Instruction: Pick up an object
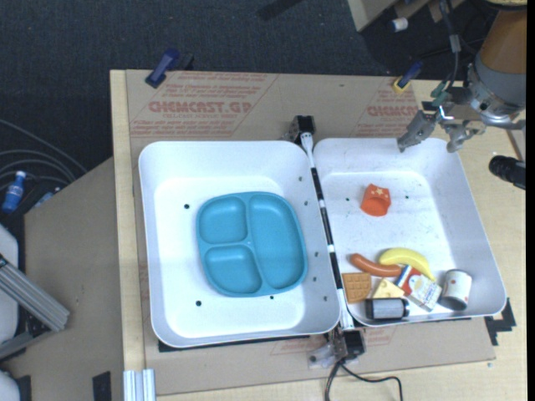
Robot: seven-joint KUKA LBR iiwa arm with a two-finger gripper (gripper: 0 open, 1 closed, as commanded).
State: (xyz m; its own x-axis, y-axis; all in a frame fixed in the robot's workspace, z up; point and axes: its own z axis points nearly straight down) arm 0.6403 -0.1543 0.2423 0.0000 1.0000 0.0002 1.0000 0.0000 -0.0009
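Orange is the colour of the small object (375, 200) that lies alone in the right bin (468, 199), well apart from the other things. The gripper (435, 132) is seen above the far rim of this bin, its two fingers spread wide and nothing held between them.

At the near end a sausage (374, 265), a banana (406, 261), a cracker (356, 286), a black item (385, 309) and a small can (456, 286) are crowded together, some touching. If this heap is chosen, two things may be caught at once, or a finger may be blocked by a neighbour. The round orange object may be pushed aside if the fingers are lowered off centre. The blue plate (251, 242) in the left bin (167, 190) would probably be too flat to be gripped.
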